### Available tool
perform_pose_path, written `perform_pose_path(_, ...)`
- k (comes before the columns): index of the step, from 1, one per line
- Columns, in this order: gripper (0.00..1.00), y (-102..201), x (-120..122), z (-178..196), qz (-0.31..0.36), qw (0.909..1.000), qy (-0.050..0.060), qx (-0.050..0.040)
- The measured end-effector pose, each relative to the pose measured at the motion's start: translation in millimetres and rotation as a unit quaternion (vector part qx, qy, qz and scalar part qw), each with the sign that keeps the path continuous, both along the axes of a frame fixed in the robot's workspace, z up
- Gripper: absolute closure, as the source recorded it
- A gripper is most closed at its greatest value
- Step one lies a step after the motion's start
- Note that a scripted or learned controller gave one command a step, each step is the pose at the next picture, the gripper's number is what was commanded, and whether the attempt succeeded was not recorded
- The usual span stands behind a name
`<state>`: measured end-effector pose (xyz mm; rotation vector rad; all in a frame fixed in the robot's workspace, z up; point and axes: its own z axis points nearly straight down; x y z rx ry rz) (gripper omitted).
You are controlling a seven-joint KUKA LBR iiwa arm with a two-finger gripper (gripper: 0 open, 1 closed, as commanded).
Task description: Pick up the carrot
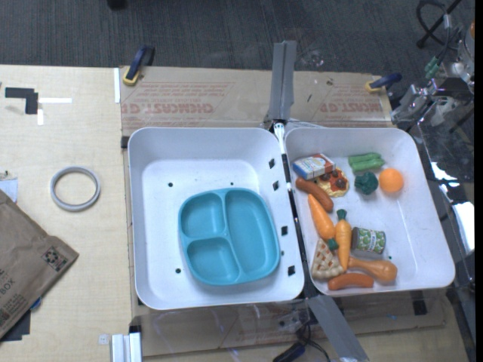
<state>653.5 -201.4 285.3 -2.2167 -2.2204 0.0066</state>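
The carrot [343, 238] lies in the right bin [430, 202], just left of the green can [369, 240], its green tuft pointing away from the waffle [325, 260] that its tip overlaps. It looks like a light, stiff, smooth toy, likely slippery. The thick upper body offers the best hold, across its width. An orange pepper [321, 217] crowds its left. Whether the claw is spread or pressed together cannot be told.

Around my station: dark grey carpet floor [226, 21] beyond a pale wooden bench [60, 127]; cardboard sheet [226, 96] held by blue clamps [137, 63]; tape roll [75, 188]; brown box [26, 266] at left edge.
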Motion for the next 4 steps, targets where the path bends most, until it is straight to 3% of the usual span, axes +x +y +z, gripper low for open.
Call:
perform_pose_path(1,0.00,-20,6,-151,0.001,1.0000,-0.001,-0.0001)
perform_pose_path(2,0.00,-16,-40,-145,-0.073,0.9974,0.000,0.0002)
perform_pose_path(3,0.00,-16,-32,-165,0.081,0.9966,-0.014,-0.0039)
perform_pose_path(4,0.00,-16,-16,-174,0.197,0.9801,-0.021,-0.0087)
